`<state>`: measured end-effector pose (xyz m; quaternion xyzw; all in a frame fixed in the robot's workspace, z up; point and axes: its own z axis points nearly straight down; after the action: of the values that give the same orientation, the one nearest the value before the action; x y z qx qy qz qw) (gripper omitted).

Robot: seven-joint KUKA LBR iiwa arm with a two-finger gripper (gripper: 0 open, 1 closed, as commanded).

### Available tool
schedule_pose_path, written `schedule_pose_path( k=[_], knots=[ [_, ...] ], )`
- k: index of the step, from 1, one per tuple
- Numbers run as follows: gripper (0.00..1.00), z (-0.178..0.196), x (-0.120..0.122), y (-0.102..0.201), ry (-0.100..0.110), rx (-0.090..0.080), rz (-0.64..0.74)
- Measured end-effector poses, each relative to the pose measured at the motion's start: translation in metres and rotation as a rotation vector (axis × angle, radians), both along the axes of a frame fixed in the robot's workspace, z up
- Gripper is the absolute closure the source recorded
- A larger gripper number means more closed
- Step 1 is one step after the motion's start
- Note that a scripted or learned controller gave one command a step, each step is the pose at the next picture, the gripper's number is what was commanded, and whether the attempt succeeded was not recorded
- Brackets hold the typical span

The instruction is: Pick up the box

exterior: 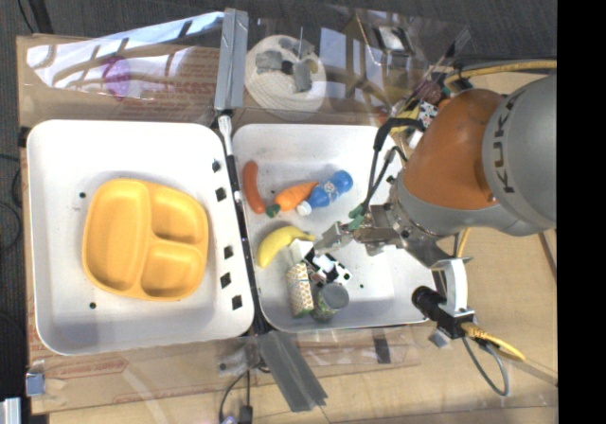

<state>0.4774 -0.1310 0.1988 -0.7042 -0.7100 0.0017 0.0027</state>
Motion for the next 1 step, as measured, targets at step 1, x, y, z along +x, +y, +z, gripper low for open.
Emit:
schedule_pose_path(
  k=[1],
  knots=[
    [0.00, -0.0871, 0.0040, 0.0232, -0.022, -0.005, -0.127]
  ],
)
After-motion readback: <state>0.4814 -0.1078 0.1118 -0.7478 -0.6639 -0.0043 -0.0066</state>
